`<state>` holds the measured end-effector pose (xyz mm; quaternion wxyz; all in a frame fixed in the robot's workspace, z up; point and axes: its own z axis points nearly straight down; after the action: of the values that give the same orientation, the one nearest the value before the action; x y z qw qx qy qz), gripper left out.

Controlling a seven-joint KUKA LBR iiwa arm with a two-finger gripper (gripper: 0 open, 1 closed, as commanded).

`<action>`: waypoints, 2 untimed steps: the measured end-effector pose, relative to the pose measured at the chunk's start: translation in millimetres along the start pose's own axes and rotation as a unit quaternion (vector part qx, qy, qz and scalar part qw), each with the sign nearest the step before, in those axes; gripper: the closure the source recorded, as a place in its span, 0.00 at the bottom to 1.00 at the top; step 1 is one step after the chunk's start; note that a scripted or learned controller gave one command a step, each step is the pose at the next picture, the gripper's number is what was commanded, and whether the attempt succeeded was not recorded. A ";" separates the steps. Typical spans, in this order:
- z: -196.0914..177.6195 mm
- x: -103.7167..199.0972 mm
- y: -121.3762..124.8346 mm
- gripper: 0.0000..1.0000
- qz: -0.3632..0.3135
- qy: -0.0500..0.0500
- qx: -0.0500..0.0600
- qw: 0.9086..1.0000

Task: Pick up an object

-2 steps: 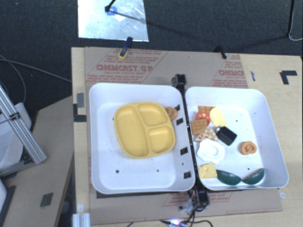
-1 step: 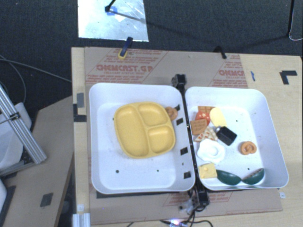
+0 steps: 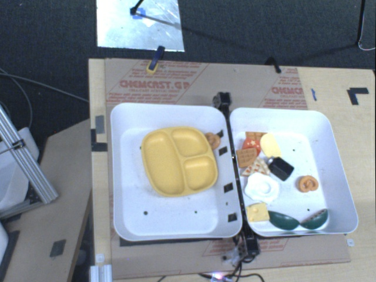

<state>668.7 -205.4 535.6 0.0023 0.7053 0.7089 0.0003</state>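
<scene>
Fingers: open or closed, cannot tell.

Loose pieces, all toy food by the look of them, sit crowded toward the left wall of the right bin (image 3: pixel 329 128).
- Far left corner: red cracker (image 3: pixel 254 140), with a pale yellow wedge (image 3: pixel 271 145) touching its right side.
- Just nearer: brown waffle square (image 3: pixel 247 157), then a pizza slice (image 3: pixel 256 168) against it.
- Black block (image 3: pixel 280 168), tilted, just right of the slice and below the wedge.
- Fried egg (image 3: pixel 262 187) near the middle of the left wall, touching the slice's near edge.
- Doughnut (image 3: pixel 307 184) alone, well to the right of the egg, apart from everything else.
- Cheese cube (image 3: pixel 257 212) in the near left corner.
- Two dark green pieces along the near wall: one (image 3: pixel 285 220) just beside the cube, the other (image 3: pixel 316 218) toward the near right corner. They meet tip to tip.

The left bin (image 3: pixel 126 175) holds a yellow divided tray (image 3: pixel 179 160), lying flat and slightly turned, about centre. A small brown cookie (image 3: pixel 212 139) touches the tray's far right corner, close to the bin's right wall.

The bins touch along their inner walls and rest on a printed cardboard sheet (image 3: pixel 176 81) over the bench. Beyond the far edge, a shiny sheet (image 3: pixel 140 15) lies on dark carpet.
</scene>
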 end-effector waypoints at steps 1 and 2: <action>0.0 0.0 0.0 1.00 0.000 0.000 0.000 1.000; 0.0 0.0 0.0 1.00 0.000 0.000 0.000 1.000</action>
<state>668.7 -205.4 535.6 0.0023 0.7053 0.7089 0.0003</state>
